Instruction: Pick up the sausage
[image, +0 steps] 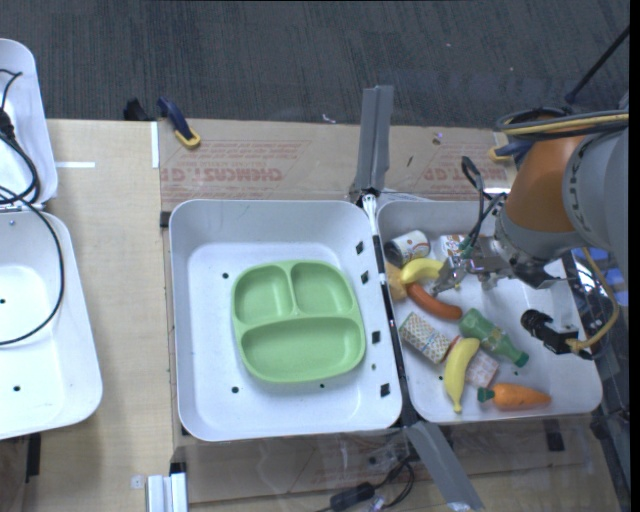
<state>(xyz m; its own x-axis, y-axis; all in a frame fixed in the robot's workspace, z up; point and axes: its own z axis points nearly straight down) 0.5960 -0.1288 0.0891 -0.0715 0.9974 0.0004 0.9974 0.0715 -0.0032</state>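
The sausage (433, 301), a reddish-orange link, lies slantwise in the left part of the right bin (575, 400). It sits just below a yellow banana (419, 270). My gripper (454, 277) hangs low over the bin, close above the sausage's upper right side. The grey arm with its orange band reaches in from the right behind it. The sausage rests on the bin floor.
The right bin also holds a white can (408, 245), a patterned box (425, 338), a second banana (460, 371), a green bottle (492, 338) and a carrot (518, 397), all crowded near the sausage. The left bin (195, 300) holds a green divided plate (298, 321).
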